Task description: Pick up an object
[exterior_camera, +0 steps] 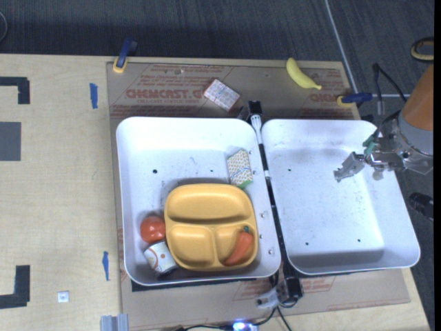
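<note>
Looking down at the gripper [349, 169], low over the far right part of the right bin [331, 233], close to the bin floor. Too small and blurry to tell if open or closed, and cannot see anything held. Nothing to grab right under the gripper, so probably just waiting or about to move. All the toys well away to the gripper's left, over in the left bin [138, 157]. Nearest to the gripper: a little spotted packet [239, 166], leaning by the wall between the bins. Farther left and toward the near edge: a yellow tray [207, 219] with a toy carrot [239, 247] lying in one of its little spaces, maybe put there like food on a plate. Farthest from the gripper: a red ball [152, 227] and a small can [160, 257], tucked beside the tray. Behind the gripper's bin, out on the cardboard: a banana [302, 74]. Best guess for the next move: up, then a long way left to the packet.
</note>
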Controlling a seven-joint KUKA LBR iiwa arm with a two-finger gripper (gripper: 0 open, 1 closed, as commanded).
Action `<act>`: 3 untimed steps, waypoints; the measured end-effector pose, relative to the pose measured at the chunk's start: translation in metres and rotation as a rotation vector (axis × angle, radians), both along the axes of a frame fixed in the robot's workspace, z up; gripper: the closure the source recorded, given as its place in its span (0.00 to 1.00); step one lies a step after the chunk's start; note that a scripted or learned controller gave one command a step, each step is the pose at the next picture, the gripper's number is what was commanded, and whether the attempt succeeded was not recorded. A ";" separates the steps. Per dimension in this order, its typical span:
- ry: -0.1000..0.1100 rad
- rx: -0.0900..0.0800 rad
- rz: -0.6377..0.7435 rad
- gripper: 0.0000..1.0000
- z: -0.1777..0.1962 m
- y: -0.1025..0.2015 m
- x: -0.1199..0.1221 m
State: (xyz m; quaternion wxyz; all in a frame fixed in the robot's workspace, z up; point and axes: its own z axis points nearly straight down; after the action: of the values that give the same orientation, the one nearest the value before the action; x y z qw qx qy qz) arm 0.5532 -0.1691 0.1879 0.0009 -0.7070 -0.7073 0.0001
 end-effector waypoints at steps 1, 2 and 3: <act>-0.003 -0.002 0.001 0.00 -0.016 -0.037 0.060; -0.009 0.006 0.006 0.00 -0.082 -0.044 0.112; -0.030 -0.026 0.005 1.00 -0.065 -0.055 0.114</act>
State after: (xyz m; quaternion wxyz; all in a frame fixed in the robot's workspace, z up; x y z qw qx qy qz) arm 0.6673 -0.2242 0.1233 -0.0190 -0.7050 -0.7090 -0.0012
